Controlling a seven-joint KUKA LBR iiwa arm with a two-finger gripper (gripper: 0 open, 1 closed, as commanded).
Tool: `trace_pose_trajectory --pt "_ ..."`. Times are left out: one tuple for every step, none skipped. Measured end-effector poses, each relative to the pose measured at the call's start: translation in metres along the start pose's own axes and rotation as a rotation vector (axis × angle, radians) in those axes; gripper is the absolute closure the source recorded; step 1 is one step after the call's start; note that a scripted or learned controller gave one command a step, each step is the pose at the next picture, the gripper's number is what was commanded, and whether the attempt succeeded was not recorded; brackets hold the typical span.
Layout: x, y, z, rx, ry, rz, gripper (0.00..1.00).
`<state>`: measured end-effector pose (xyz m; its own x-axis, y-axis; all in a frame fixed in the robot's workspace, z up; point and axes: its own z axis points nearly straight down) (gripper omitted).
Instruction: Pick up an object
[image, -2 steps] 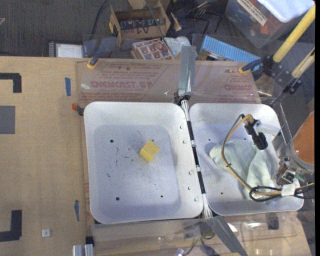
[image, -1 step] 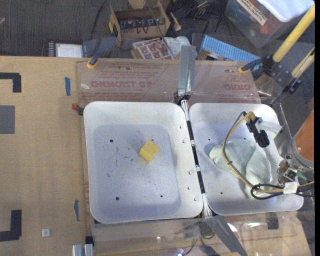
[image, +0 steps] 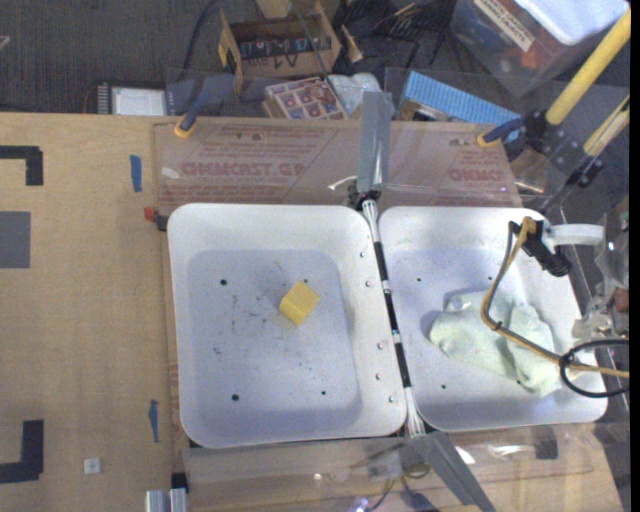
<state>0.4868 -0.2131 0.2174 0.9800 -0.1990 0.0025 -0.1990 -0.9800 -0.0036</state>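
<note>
Gripper (image: 601, 306) sits at the far right rim of the R bin (image: 432, 250), blurry from here, so I can't tell if it's open or closed. Nothing visibly held. Two candidates: cloth (image: 488, 342), crumpled in the R bin's near-right part and close to the gripper, and cube (image: 299, 303), alone mid L bin (image: 205, 255), well apart from it. I'd go for the cloth, shortest reach: come straight down on the thickest fold w/ jaws wide, and pinch a ridge, not the flat edge. Cube is the backup; align w/ its faces.
</note>
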Motion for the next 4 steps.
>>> trace_pose_trajectory --pt "0.0 0.0 0.0 0.0 -0.001 0.001 0.0" --pt "0.0 0.01 0.124 -0.001 -0.002 0.04 0.0" --pt "0.019 -0.023 0.129 -0.002 0.005 0.082 0.0" --pt "0.005 0.009 0.129 -0.002 0.006 -0.001 0.0"
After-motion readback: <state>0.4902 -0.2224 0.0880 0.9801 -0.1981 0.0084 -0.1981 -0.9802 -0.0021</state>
